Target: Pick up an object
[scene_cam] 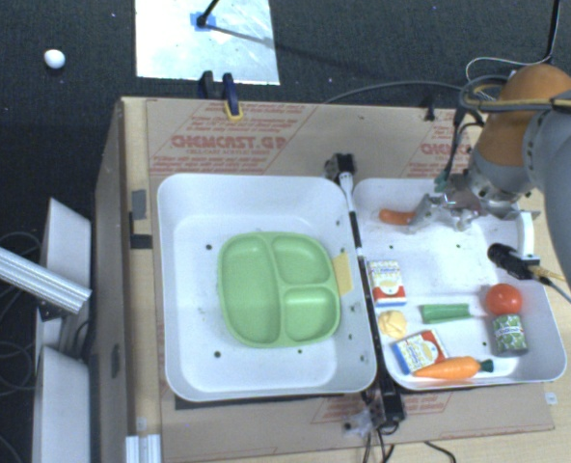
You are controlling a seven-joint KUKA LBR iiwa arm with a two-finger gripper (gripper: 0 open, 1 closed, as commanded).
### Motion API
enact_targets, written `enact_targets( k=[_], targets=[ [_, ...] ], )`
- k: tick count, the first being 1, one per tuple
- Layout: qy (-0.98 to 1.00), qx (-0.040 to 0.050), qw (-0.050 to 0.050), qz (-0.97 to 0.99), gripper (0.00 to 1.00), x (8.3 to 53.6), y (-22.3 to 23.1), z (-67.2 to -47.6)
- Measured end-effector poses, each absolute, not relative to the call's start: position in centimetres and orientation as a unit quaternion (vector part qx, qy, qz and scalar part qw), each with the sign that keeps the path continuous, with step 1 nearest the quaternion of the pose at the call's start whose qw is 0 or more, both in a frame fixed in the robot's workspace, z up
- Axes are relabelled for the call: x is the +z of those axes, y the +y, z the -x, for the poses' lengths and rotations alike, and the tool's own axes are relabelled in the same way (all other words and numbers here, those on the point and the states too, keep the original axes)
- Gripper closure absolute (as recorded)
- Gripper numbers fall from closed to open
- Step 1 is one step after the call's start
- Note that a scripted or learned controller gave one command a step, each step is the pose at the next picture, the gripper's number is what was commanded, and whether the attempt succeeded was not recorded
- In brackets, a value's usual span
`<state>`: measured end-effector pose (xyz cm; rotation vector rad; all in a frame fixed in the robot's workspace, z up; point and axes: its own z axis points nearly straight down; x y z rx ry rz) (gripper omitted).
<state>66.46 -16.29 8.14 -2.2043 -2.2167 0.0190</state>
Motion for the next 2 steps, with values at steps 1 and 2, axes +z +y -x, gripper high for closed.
enact_targets(
  k=[1, 2],
  targets=[
    [-0.710, 0.0038, 0.004, 0.704, 1.00, 9.29, -16.28, -66.65],
    [-0.710, 0.0039, 0.004, 0.704, 0.00, 9.28, -16.27, -66.64]
  ],
)
